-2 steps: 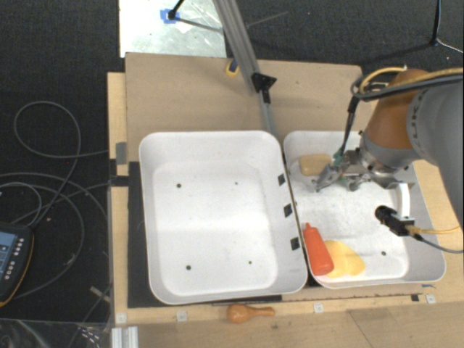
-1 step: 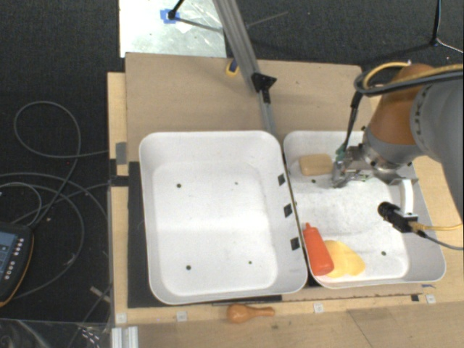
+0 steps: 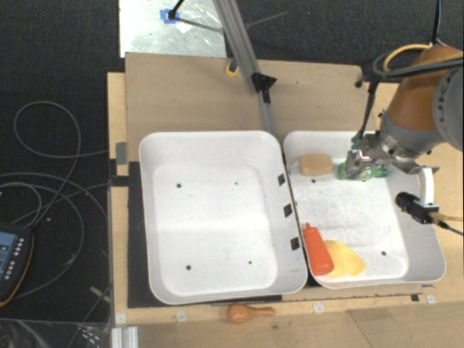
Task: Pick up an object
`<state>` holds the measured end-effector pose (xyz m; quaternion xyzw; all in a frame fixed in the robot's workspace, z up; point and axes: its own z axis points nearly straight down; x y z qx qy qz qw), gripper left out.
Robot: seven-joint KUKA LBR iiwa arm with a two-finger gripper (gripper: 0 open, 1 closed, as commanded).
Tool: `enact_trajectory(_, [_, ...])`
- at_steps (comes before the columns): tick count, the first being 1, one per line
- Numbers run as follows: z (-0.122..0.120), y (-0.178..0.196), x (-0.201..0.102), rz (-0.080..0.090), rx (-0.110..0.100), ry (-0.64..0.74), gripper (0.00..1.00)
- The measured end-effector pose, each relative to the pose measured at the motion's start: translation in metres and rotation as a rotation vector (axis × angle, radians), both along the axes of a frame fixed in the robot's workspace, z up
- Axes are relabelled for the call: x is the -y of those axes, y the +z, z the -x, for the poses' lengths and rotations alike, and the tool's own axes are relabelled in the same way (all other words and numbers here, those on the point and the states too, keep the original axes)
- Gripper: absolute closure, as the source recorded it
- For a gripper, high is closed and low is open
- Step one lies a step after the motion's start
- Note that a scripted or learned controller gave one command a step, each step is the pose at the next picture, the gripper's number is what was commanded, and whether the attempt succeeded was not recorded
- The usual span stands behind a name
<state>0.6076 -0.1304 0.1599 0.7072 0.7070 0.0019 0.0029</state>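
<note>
Care matters here: gripper [image 3: 355,167], low in the right bin [image 3: 417,270] on a green object [image 3: 376,171] just right of the tan block [image 3: 316,165], should rise straight, though whether it grips cannot be told.

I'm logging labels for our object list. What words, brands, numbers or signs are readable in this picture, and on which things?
None can be read.
Orange bottle in the right bin: no label legible.
Green item by the gripper: any print too small and blurred.
Handheld pendant at the left edge: lit screen, contents too blurred to read.
Blue tape on the floor: no writing visible.
</note>
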Motion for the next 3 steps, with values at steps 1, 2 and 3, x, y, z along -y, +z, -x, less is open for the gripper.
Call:
enact_trajectory(1, [-0.004,0.065,0.000,0.001,0.003,0.005,1.00])
enact_trajectory(2, [-0.005,0.081,0.000,-0.001,-0.003,0.005,1.00])
enact_trajectory(3, [-0.001,0.091,-0.051,-0.003,-0.005,0.010,1.00])
